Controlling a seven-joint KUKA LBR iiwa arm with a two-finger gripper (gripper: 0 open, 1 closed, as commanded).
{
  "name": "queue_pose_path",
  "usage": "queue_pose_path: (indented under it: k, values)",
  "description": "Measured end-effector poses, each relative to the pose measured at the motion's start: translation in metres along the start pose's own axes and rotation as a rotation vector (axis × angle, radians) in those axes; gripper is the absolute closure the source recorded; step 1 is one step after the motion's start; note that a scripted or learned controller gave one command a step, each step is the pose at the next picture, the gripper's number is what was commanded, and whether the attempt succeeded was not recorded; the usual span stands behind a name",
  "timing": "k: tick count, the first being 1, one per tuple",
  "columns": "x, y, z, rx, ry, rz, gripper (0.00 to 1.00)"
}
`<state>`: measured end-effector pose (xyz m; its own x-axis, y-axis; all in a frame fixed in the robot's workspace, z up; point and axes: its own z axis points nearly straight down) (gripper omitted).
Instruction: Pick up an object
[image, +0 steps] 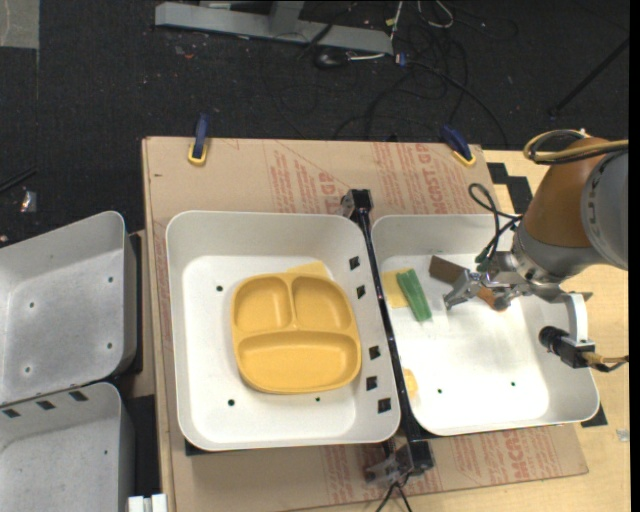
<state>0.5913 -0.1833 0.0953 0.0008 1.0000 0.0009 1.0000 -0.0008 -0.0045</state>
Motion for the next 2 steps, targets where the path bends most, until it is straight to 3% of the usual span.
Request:
queue_pose_path:
  k: [1, 2]
  values:
    - [0.0, 0.002, -0.014, -0.006, -0.002, -0.001, 1.0]
    - [-0.009, -0.003, -0.071, -0.009, -0.003, 0.001, 1.0]
